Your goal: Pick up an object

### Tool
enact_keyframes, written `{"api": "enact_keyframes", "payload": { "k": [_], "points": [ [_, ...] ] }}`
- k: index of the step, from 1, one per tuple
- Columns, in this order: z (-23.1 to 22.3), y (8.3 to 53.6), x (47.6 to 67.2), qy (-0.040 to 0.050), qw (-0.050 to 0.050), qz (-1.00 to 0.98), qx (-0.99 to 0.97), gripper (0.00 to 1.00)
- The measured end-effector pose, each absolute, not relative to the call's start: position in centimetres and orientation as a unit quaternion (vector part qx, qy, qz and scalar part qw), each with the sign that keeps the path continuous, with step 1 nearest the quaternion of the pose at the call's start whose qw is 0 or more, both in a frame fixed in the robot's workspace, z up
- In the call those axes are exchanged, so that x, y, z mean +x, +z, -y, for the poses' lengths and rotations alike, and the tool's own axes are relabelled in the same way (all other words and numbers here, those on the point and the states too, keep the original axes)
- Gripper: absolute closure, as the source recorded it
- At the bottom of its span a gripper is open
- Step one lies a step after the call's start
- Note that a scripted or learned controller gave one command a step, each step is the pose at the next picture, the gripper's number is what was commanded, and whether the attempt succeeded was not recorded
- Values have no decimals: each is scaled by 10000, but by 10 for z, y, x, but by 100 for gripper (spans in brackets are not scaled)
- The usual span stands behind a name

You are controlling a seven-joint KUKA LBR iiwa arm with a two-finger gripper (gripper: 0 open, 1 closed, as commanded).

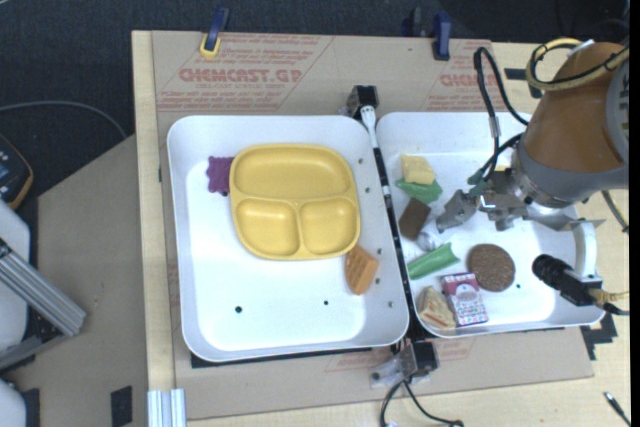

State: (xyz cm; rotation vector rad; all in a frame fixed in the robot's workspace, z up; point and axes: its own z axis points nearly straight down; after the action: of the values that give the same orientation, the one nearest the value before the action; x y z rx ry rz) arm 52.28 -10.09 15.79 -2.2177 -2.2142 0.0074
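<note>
Gripper sits low in the right bin, arm coming in from the right; finger state can't be read from this angle, and nothing is visibly held. No target is specified, so the candidates are whatever is closest. Just left of the gripper: brown block, with a green piece and a yellow wedge up and left of it. Just below the gripper: a long green item, looks like a pea pod. Below and right: round brown cookie-like disc. Further below: small red-and-white box lying against a tan sandwich-like slice. Far left, in the left bin: yellow divided plate, a purple item poking out at its far edge, and an orange-tan wedge by the divider. Risks, as judgement: the items near the gripper are packed close, so a descent between the brown block and the green pod could land on two at once, or push one aside and close on air. The brown block is also close to the bin wall at the divider, so a finger on that side may clip the wall. The disc lies flat and looks thin, so fingers may slide over it. The black cable-end part to the right of the gripper could snag on the bin rim.
</note>
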Motion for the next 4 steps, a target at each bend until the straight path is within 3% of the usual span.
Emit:
{"api": "enact_keyframes", "payload": {
  "k": [1, 2, 3, 4],
  "points": [
    [101, 94, 521, 21, 38, 7069, -7073, 0],
    [100, 84, 521, 6, 20, 7069, -7073, 0],
    [100, 95, 521, -2, 6, 7062, -7080, 100],
    [100, 138, 524, -14, -26, 7073, -7069, 100]
  ]
}}
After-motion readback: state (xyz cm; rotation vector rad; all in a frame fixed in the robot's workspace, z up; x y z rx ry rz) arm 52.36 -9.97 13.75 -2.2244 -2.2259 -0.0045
